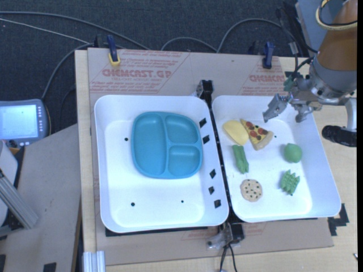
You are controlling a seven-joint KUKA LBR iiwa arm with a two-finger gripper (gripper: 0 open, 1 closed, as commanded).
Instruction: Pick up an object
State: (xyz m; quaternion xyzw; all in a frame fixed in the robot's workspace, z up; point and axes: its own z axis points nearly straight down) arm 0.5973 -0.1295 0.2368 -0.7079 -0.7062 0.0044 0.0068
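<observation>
The right bin [317, 152] holds a yellow piece [234, 131], a pizza slice [257, 134], a long green vegetable [241, 158], a round green ball [292, 152], a spiky green piece [290, 182] and a cookie [250, 190]. My gripper [286, 111] hangs over the far part of this bin, up and to the right of the pizza slice. Its two grey fingers [272, 110] stand apart, open, with nothing between them.
The left bin [113, 169] carries a blue divided plate [167, 144]. Black clips line the wall between the bins [211, 152]. Two blue clamps [113, 52] hold the cardboard at the far edge. A small screen [20, 119] sits off the bench at left.
</observation>
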